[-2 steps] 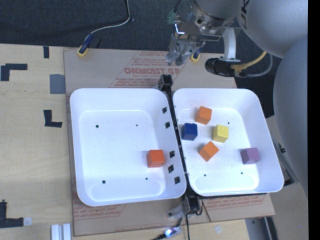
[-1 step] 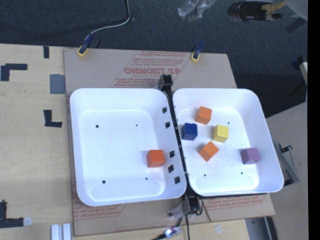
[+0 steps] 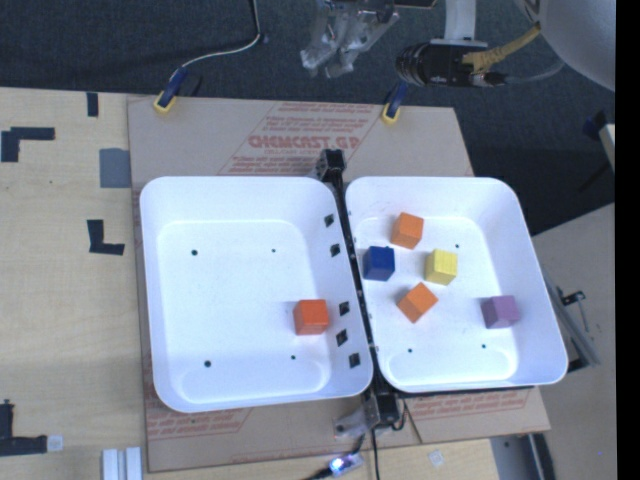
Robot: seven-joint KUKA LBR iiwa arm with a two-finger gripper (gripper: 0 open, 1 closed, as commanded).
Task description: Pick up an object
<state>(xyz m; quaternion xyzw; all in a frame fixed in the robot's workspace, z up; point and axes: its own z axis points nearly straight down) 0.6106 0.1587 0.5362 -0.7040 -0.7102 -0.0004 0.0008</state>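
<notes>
— Dark carpet lies beyond our cardboard-topped bench (image 3: 300,148), and our two-finger gripper (image 3: 335,53) hangs above it, behind the two shallow white bins (image 3: 160,268); we cannot tell how its fingers stand.

— Which thing do we take?

— We'd judge the small yellow cube (image 3: 441,265), just right of the small blue cube (image 3: 378,262): probably light, rigid, flat-sided. We'd pinch two opposite faces.

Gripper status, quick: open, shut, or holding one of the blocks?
Gripper: cannot tell whether it is open or shut; it hangs blurred above the bench's far edge, beyond both bins, and no block shows between its fingers.
</notes>
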